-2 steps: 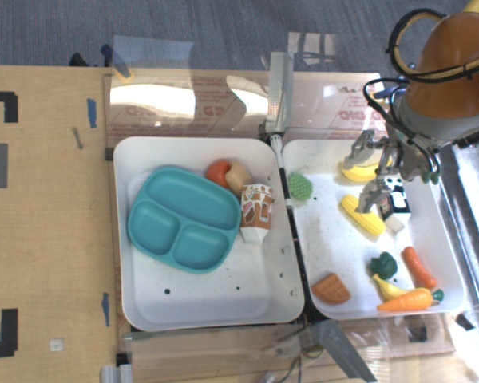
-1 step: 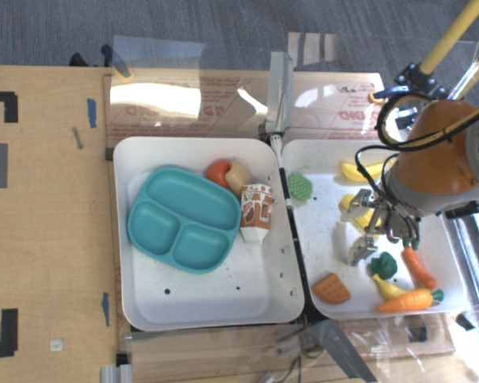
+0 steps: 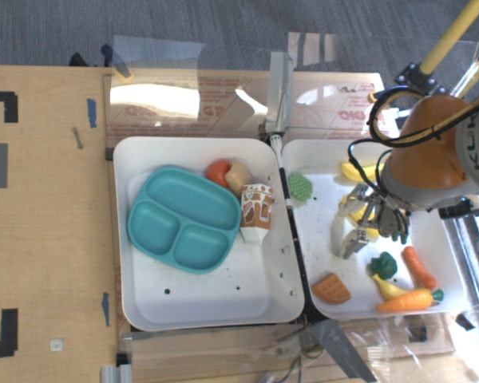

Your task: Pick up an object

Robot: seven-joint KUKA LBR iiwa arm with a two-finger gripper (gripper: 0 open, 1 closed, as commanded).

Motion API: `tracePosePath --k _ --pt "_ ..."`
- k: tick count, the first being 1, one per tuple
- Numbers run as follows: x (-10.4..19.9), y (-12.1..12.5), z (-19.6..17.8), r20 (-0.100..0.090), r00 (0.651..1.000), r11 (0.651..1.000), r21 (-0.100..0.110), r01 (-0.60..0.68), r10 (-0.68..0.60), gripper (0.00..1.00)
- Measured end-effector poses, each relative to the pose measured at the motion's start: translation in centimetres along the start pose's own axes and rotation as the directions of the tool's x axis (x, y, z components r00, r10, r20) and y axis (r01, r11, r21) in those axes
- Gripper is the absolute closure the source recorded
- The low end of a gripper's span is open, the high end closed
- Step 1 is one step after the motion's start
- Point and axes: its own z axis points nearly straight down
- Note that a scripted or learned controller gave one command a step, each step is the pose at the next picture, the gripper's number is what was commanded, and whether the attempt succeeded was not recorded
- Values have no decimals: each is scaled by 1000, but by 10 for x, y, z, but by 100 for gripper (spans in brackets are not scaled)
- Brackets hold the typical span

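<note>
My gripper [image 3: 361,228] hangs low over the middle of the right bin [image 3: 319,214], below the orange band of the arm. Bits of yellow show at its tip, and I cannot tell whether they belong to it or to an object. A yellow piece [image 3: 358,171] lies just behind it. A green broccoli [image 3: 382,264] sits just to its front right, beside a red sausage-like piece [image 3: 419,266], a small yellow banana [image 3: 388,286] and a carrot [image 3: 411,299]. An orange wedge [image 3: 331,289] lies at the bin's front and a green round piece [image 3: 300,186] at its left wall.
The left bin [image 3: 144,294] holds a teal divided plate [image 3: 184,218], a red-orange ball [image 3: 218,171], a beige piece [image 3: 238,176] and a small carton [image 3: 256,210]. A divider wall [image 3: 291,238] runs between the bins. Cardboard [image 3: 40,214] covers the bench at left.
</note>
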Motion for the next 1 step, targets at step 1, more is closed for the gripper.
tracePosePath --k 1 --pt "-14 2 0 0 1000 1000 -1 -28 28 0"
